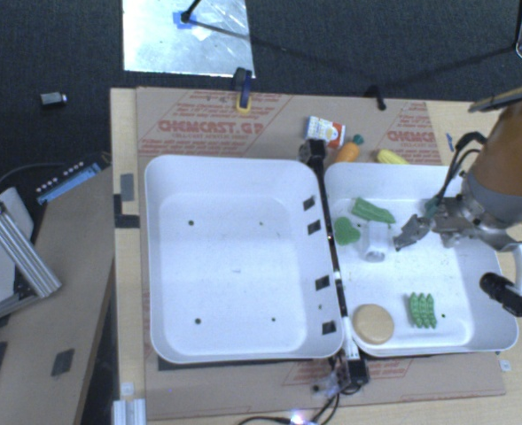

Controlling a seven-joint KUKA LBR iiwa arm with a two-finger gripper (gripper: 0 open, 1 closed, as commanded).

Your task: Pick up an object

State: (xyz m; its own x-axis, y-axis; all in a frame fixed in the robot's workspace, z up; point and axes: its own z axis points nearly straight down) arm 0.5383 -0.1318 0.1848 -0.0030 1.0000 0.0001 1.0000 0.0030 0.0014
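Red "CHEMCAST" lettering marks the cardboard (pixel 209 124) under both bins. Gripper (pixel 409 234), grasp state indeterminate, hangs over the right bin (pixel 486 277); small white object (pixel 375 253) lies just beside it.

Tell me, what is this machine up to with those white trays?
A grey robot arm with an orange band reaches in from the right over the right-hand white bin. Its gripper hangs low above the bin floor, next to a small pale object and some green pieces. A round tan disc and a ridged green block lie nearer the front. Nothing looks lifted yet.
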